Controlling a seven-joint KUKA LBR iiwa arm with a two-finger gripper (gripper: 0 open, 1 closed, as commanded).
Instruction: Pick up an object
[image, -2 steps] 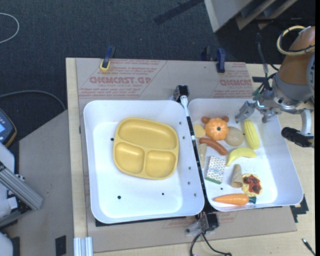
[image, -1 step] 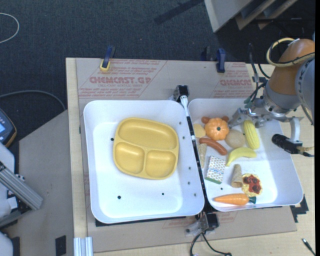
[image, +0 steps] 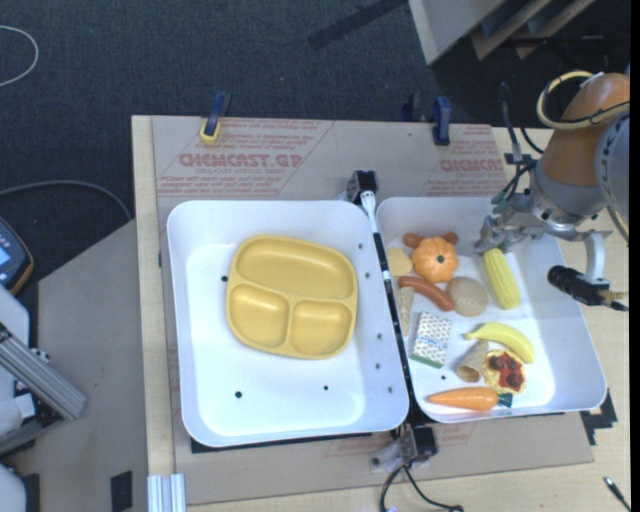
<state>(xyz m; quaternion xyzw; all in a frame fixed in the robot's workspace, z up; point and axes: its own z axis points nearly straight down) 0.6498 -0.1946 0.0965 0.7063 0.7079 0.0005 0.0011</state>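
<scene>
Toy food fills the right bin (image: 570, 390), and that is where every candidate for the pick lies. An orange pumpkin (image: 435, 259) sits at about eleven o'clock in that bin, with a sausage (image: 426, 292) just below it and a pale round piece (image: 467, 295) touching the sausage's right end. A corn cob (image: 501, 277) lies upright at about one o'clock from the bin's centre, just right of the pumpkin. Further down, a banana (image: 505, 339) curves across at four o'clock, a slice of pizza (image: 496, 366) lies right beneath it, and a carrot (image: 462, 399) stretches along the bin's six o'clock edge. A small patterned packet (image: 432, 338) rests near the left wall, at about eight o'clock. Over to the left, the other bin (image: 200, 300) carries a yellow divided tray (image: 291, 296), sitting flat in its upper middle. The arm reaches in from three o'clock, and the gripper (image: 497, 232) hangs at the top of the right bin, just above the upper tip of the corn cob; whether it is released or clenched cannot be told from this angle, and nothing shows between it. Both bins sit side by side on the desk (image: 300, 150).
</scene>
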